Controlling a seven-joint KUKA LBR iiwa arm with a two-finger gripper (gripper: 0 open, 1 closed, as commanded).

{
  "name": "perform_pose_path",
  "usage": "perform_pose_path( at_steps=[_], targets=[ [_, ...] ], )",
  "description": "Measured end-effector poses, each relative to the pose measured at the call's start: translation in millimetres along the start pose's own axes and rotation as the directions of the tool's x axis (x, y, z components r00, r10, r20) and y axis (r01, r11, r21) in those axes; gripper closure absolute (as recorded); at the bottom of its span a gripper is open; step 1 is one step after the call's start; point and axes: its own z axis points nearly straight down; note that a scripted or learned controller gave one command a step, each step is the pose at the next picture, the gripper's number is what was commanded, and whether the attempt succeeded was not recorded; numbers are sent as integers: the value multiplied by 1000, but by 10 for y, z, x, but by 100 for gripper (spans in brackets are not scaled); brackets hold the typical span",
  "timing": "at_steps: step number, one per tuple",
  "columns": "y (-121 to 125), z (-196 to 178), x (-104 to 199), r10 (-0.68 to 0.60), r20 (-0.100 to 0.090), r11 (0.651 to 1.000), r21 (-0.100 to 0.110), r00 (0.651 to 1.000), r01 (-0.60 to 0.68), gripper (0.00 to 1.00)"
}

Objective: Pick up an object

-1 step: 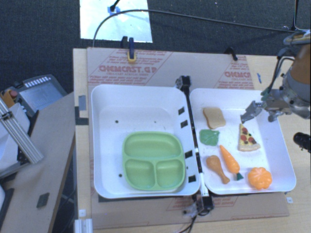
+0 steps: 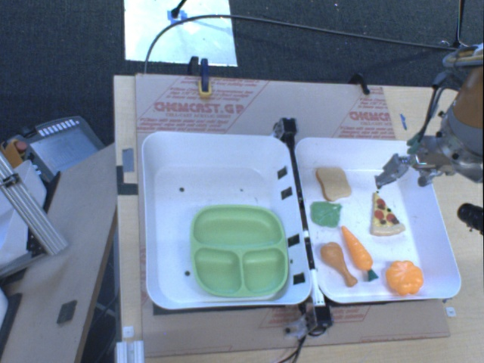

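Two white bins [image 2: 219,153] sitting on my counter [image 2: 249,100].
My fingers [image 2: 387,174] are hovering spread, holding nothing, above six food toys.

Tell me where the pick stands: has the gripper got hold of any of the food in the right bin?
Done: the gripper is over the right bin, just above the pizza slice. In hand: nothing visible between its fingers. Left: the whole grasp and lift. The pizza slice, bread, green leaf, carrot, drumstick and orange all lie on the bin floor.
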Motion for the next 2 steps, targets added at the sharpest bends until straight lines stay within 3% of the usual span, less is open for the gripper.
perform_pose_path(
  at_steps=[2],
  targets=[
    [-14,975,178,2,-1,1000,4,1000,-2,0]
  ],
)
